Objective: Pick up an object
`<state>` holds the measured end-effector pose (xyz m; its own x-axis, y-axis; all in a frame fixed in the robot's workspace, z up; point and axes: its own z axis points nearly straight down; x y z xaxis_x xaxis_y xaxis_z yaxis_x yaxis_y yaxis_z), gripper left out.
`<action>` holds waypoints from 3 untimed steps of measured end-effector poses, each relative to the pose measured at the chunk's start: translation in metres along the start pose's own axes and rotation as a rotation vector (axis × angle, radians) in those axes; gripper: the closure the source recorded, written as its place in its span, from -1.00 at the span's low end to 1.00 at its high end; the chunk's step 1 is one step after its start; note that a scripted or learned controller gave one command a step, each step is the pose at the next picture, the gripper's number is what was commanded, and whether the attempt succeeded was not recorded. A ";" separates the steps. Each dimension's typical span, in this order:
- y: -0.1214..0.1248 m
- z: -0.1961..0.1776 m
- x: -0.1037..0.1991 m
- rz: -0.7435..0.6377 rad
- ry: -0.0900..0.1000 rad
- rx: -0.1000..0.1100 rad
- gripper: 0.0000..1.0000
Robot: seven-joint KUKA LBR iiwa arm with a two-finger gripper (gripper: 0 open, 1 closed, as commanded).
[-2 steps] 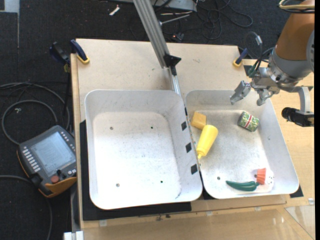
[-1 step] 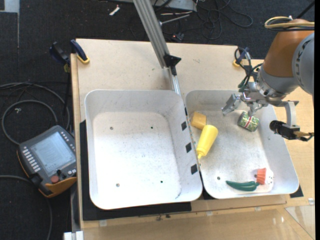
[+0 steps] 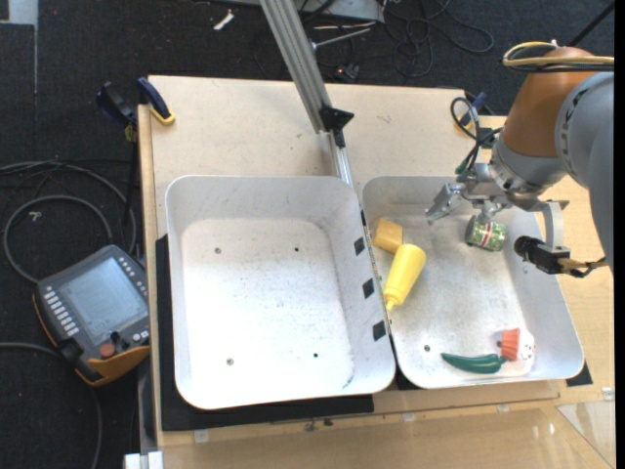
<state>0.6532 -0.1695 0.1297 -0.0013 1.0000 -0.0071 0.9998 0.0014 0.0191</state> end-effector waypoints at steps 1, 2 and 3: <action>0.001 -0.009 0.000 -0.001 -0.001 -0.002 1.00; 0.009 -0.073 -0.002 -0.001 0.005 0.011 1.00; 0.010 -0.116 -0.002 -0.001 0.005 0.012 1.00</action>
<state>0.6611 -0.1709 0.2459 -0.0027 1.0000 -0.0020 1.0000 0.0027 0.0066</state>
